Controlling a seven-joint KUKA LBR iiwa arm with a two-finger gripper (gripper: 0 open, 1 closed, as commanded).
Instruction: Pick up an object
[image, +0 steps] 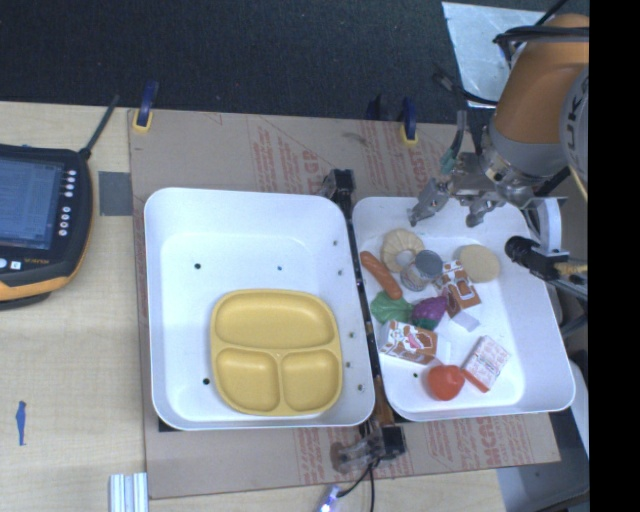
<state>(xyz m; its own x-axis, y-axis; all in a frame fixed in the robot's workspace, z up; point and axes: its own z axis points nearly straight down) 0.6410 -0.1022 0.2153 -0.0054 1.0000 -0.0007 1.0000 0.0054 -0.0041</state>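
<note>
The gripper (455, 205) hangs over the right bin's (540, 330) far edge, fingers spread, gripping nothing. The arm's upper part is cut off at the frame's right.

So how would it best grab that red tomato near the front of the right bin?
Probably straight from above, closing across the round middle of the red tomato. It sits low among neighbours, with the red-and-white packet close beside it, so the fingers should likely straddle it along the freer front-back line.
</note>
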